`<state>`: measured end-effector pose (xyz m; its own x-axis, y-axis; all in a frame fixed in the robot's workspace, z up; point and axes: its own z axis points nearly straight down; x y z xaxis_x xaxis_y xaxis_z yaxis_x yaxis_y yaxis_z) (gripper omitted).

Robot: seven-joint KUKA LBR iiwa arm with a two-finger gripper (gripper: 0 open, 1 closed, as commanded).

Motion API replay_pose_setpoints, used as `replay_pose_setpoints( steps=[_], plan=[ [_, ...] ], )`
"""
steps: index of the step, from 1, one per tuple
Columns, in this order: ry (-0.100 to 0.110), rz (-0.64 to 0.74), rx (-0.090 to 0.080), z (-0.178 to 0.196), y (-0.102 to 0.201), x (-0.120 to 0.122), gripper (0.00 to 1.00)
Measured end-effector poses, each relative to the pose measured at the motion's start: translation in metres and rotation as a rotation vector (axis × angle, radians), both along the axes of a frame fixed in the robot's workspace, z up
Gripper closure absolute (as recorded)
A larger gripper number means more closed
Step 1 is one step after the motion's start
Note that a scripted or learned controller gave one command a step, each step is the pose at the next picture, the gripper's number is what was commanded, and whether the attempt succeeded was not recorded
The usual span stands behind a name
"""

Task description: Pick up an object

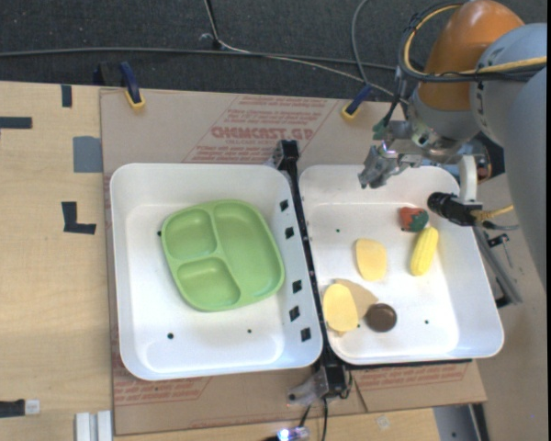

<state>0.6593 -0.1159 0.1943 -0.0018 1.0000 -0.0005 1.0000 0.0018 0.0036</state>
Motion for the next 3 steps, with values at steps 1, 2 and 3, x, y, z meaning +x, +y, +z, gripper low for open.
replay_pose_setpoints(
  steps=[1,2,3],
  plan=[
    [0.0,-0.001,0.0,0.047,-0.002,-0.007,1.0],
    [0.006,0.003,0.001,0.041,0.048,-0.009,1.0],
    [0.006,0.004,0.002,0.042,0.096,-0.015,1.0]
  ],
)
